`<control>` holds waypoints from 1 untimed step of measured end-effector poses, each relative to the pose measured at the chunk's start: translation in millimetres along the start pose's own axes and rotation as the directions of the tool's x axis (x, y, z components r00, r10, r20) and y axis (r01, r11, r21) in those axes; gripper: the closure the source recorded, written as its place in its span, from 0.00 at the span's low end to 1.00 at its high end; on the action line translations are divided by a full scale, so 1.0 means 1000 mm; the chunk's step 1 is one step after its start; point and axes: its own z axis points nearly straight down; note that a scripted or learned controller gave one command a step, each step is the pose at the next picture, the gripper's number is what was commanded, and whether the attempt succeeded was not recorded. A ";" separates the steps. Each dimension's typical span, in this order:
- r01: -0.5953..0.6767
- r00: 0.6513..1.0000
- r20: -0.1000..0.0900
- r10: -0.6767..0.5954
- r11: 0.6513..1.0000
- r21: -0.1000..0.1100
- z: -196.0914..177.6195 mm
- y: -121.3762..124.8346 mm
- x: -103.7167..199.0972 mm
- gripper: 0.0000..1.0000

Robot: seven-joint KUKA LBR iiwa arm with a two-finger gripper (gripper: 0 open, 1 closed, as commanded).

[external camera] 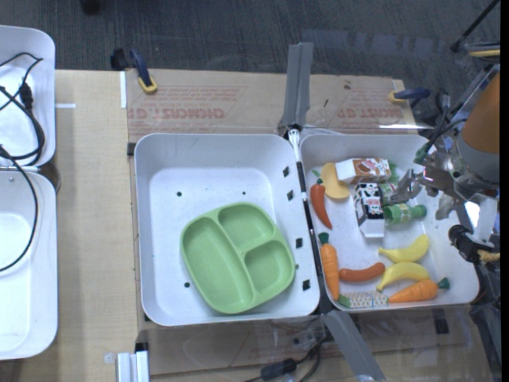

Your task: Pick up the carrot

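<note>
Seemingly a light, stiff, smooth plastic toy, the carrot (414, 292) is seen lying in the right bin (465, 297) at its near corner, best gripped across its thick middle, while the gripper (420, 183), well apart from it, is seen open and holding nothing.

I see dark grey carpet (238, 14) beyond a pale wooden bench (87, 213). Brown cardboard (215, 106) lies flat on it, pinned by blue-handled clamps (143, 74). At the left edge sits a white table (20, 237) draped with black cables (20, 126).
</note>
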 end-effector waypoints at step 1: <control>0.340 0.940 -0.001 -0.340 0.940 -0.001 0.059 -0.053 -0.011 0.00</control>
